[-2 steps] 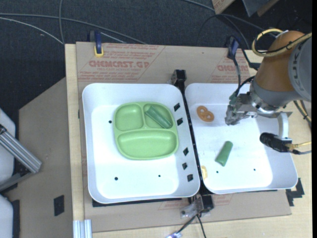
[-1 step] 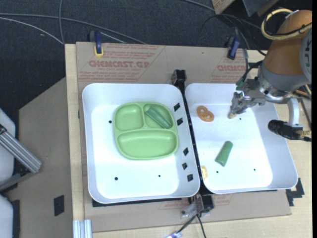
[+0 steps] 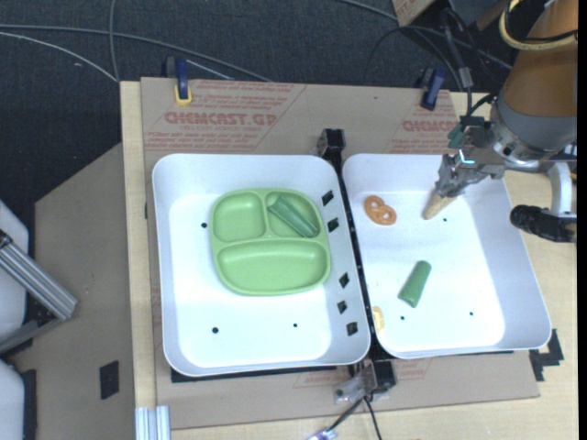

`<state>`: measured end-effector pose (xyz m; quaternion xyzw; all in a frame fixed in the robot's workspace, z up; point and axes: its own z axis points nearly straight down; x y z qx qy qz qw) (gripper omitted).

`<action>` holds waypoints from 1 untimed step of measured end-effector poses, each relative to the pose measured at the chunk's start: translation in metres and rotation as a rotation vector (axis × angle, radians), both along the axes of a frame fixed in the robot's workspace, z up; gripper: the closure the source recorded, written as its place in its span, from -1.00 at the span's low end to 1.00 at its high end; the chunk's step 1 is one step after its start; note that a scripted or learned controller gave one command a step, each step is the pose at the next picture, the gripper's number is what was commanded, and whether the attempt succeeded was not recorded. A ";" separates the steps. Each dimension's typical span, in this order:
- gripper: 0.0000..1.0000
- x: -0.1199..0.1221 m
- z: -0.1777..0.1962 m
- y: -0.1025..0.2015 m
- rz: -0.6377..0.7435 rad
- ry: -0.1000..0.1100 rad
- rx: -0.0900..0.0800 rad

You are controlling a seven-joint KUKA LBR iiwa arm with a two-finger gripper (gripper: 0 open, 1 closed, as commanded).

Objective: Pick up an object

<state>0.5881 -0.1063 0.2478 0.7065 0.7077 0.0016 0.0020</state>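
My gripper [image 3: 447, 191] hangs over the back of the right bin [image 3: 514, 273], its fingers drawn together to a point. A short tan stick [image 3: 434, 208] juts down and to the left from between the fingertips, its lower end close to the bin floor. An orange pretzel [image 3: 380, 212] lies to the left of the stick, apart from it. A green cylinder [image 3: 415, 283] rests tilted in the middle of the same bin. A tiny yellow piece [image 3: 377, 317] sits by that bin's left wall.
The left bin [image 3: 183, 310] holds a green divided plate [image 3: 266, 269] with a dark green piece [image 3: 294, 214] in its upper right compartment. Black clips run along the divider between the bins [image 3: 344, 246]. Cables and a black fitting [image 3: 541, 222] lie to the right.
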 end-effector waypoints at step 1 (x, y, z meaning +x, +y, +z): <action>1.00 -0.004 0.005 0.047 0.003 0.006 0.003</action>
